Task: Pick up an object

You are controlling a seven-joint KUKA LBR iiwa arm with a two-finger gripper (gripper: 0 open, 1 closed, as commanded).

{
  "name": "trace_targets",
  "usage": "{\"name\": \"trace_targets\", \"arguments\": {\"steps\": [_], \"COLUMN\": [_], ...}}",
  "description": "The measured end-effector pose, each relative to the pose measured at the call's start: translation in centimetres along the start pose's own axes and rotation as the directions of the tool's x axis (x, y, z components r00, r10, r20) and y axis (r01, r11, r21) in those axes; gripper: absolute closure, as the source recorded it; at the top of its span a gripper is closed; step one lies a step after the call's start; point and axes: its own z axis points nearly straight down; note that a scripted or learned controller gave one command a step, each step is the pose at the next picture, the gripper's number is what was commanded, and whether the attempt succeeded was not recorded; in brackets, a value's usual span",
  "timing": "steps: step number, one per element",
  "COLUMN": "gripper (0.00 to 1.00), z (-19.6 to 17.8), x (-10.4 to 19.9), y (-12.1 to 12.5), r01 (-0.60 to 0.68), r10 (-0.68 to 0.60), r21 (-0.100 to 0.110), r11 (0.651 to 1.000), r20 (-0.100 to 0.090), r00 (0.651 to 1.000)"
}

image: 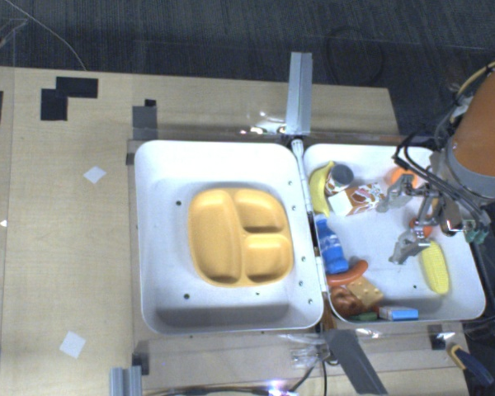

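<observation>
My gripper (399, 221) hangs over the middle of the right bin (470, 308). It is open, with one metal finger (393, 193) near the white snack packet (356, 199) and the other finger (406, 249) beside the yellow corn cob (435, 269). Only bare bin floor lies between them. Along the bin's left wall lie a banana (318, 186), a small can (341, 174) and a blue bottle (331, 250). A sausage (349, 272), a brown biscuit (359, 294) and a blue-and-white marker (398, 313) sit at the front. An orange object (398, 177) lies partly under the wrist.
The left bin (161, 221) holds a yellow divided tray (238, 235). The grey arm with its orange band (487, 130) and black cables covers the right bin's far right side. A metal post (299, 97) stands behind the bins, which sit on a wooden bench (58, 246).
</observation>
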Motion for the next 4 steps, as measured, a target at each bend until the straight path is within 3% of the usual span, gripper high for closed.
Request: {"name": "trace_targets", "arguments": {"steps": [1, 2, 3, 4], "gripper": [0.0, 0.0, 0.0, 0.0], "z": [10.5, 11.1, 14.2, 15.5], "x": [2.0, -5.5, -10.3, 0.2], "y": [-2.0, -8.3, -8.6, -6.2], "r01": [0.054, -0.225, -0.521, -0.456], "r10": [-0.054, 0.225, 0.521, 0.456], "r21": [-0.001, 0.001, 0.001, 0.002], "r11": [0.999, 0.974, 0.854, 0.89], "r20": [-0.007, 0.0, 0.0, -0.004], "r00": [0.998, 0.974, 0.854, 0.89]}}
